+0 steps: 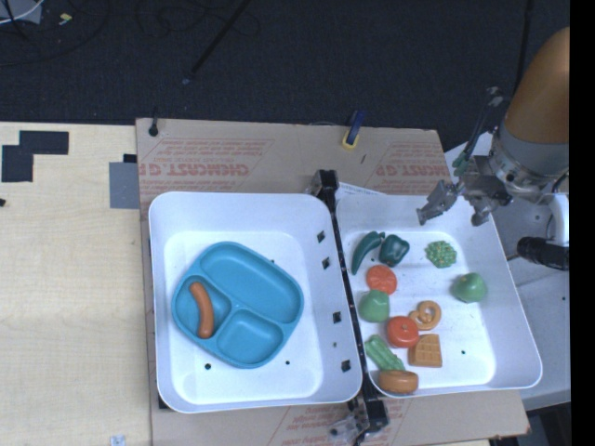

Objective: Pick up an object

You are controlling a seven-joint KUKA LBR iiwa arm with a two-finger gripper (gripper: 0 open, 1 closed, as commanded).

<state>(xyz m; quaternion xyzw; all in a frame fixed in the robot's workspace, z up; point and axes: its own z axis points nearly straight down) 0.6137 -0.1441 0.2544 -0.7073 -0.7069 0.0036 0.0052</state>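
Fingers: the fingers (455, 205) hang spread apart with nothing between them, above the far edge of the right bin (507, 291).
Toy food: lies loose in the right bin, all on the near side of the fingers.
Closest pieces: a bumpy green piece (441, 254) just beneath the fingers; a dark green pepper (393, 248) and a curved green pod (365, 249) down and to their left.
Further pieces: a round green fruit (469, 288), a red tomato (380, 279), a pretzel (426, 315) and a waffle (426, 351), well apart from the fingers.
Left bin (177, 360): far left of the fingers, holding a blue divided plate (265, 295) with a sausage (202, 308) in one compartment.
Desk: brown cardboard (242, 156) lies under both bins.
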